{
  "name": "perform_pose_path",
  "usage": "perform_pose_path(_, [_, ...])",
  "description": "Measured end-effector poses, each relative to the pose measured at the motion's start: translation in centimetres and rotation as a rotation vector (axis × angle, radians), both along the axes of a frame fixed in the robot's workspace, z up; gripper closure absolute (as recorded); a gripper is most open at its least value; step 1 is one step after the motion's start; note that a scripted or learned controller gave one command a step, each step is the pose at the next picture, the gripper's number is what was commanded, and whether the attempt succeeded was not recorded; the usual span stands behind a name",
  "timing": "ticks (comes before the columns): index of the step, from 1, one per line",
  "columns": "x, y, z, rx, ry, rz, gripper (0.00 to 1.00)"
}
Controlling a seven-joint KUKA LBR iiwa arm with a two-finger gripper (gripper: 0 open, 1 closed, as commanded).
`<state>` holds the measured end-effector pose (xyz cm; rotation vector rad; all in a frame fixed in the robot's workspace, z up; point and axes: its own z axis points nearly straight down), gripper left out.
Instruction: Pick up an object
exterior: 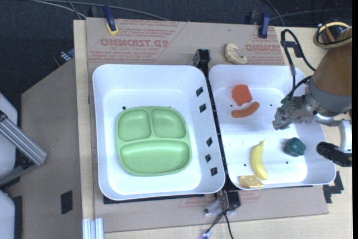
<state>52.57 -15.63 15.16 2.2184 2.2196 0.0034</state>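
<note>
The gripper hovers at centre right of the frame over the right bin; its grasp state cannot be determined. The dark green object lies just below and slightly right of it, with the banana further lower left, long axis near vertical.

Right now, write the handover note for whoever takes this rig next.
Gripper: over the right white bin, nothing seen in it; whether it is open or shut can't be told.
In that bin: red block, orange sausage-shaped toy, yellow banana, dark green round object, pale yellow piece.
Left white bin: green divided plate.
Done: nothing lifted.
Left: pick one object.
</note>
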Motion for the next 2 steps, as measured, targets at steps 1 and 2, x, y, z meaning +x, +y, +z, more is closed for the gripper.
perform_pose_path(1, [0.9,0.0,6.2,-0.001,-0.004,0.001,1.0])
perform_pose_path(2, [1.1,0.1,10.5,-0.001,-0.001,0.001,1.0])
